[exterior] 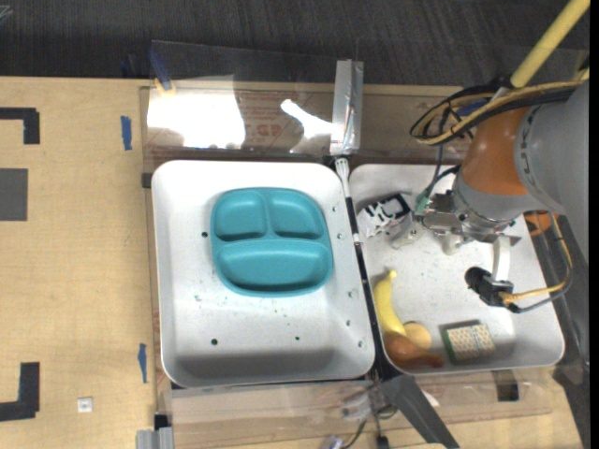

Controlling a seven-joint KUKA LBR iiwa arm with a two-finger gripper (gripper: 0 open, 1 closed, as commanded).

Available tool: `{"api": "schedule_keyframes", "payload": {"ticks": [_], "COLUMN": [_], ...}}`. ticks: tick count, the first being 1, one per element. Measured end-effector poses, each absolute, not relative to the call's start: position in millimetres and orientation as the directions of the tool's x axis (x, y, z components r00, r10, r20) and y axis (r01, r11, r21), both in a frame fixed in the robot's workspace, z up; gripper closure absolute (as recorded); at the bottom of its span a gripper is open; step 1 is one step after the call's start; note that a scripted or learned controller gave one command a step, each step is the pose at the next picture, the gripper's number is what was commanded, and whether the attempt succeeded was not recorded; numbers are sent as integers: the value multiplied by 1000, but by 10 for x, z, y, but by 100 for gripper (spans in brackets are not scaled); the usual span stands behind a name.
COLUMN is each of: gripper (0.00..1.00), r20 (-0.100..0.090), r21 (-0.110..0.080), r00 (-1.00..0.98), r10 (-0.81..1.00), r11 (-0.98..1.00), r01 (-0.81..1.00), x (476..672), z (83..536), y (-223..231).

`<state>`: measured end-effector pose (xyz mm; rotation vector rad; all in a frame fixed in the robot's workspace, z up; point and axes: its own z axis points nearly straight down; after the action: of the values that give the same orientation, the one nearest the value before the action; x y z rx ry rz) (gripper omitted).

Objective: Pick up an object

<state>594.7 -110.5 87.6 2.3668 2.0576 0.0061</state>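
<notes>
In the right bin (547, 340) a yellow banana (386, 303) lies along the left wall. At its near end rests a brown-orange round fruit (413, 343). Near the front wall sits a small green-and-tan rectangular pad (467, 340). My gripper (393, 221) is low in the bin's back left corner, above and apart from the banana, with the grey arm and its orange band (496, 162) behind it to the right. Nothing is visibly held.
The left bin (178, 316) holds a teal divided plate (271, 239). A metal divider (347, 110) stands behind the two bins. Cables (449, 120) and a black connector (487, 283) hang off the arm over the right bin. A yellow rod (554, 31) crosses the top right.
</notes>
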Motion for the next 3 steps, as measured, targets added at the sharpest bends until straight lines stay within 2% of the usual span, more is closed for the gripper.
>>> {"api": "schedule_keyframes", "payload": {"ticks": [1,2,3], "gripper": [0,0,0], "r20": [2,-3,-2], "r21": [6,6,5], "r00": [330,-203,-418], "r10": [944,979,909], "r11": [-330,203,418], "r01": [944,979,909], "x": [5982,6095,6169], "z": [869,868,875], "y": [-1213,-1407,-953]}}
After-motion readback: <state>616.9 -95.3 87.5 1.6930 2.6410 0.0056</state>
